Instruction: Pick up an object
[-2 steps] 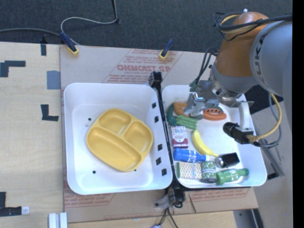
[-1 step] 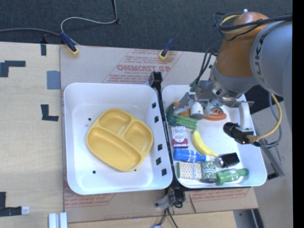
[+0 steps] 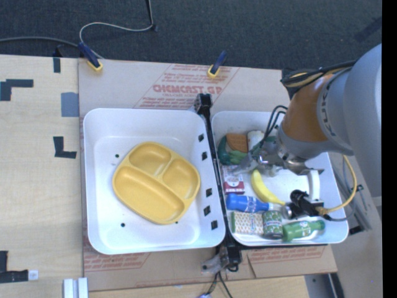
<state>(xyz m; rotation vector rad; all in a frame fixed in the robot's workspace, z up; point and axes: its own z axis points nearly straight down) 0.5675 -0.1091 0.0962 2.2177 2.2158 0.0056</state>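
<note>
Camera view from above has us looking down on the gripper (image 3: 259,156), which hangs low over the upper middle of the right bin (image 3: 332,185), at the end of the grey arm (image 3: 347,104) with its orange band (image 3: 304,113); we cannot tell whether it is open or closed, and we see nothing in its hold. Just below it lies a yellow banana (image 3: 265,189), curved toward the bin's centre. To its left we find a green crumpled item (image 3: 231,156), with a brown block (image 3: 237,142) just above that and a small white object (image 3: 255,137) beside the block. Further down the bin's left side sit a red-and-white packet (image 3: 233,184) whose print is too small for us to read, then a blue bottle (image 3: 245,203), and along the bottom edge a white packet (image 3: 247,224), a dark green can (image 3: 272,223) and a green bottle (image 3: 303,229) lying on its side. Across the black divider (image 3: 211,166), the left bin (image 3: 99,166) holds a yellow compartment plate (image 3: 156,182). Both bins rest on brown cardboard (image 3: 180,89) printed in red with "CHEMCAST G.P." as best we can read it.
</note>
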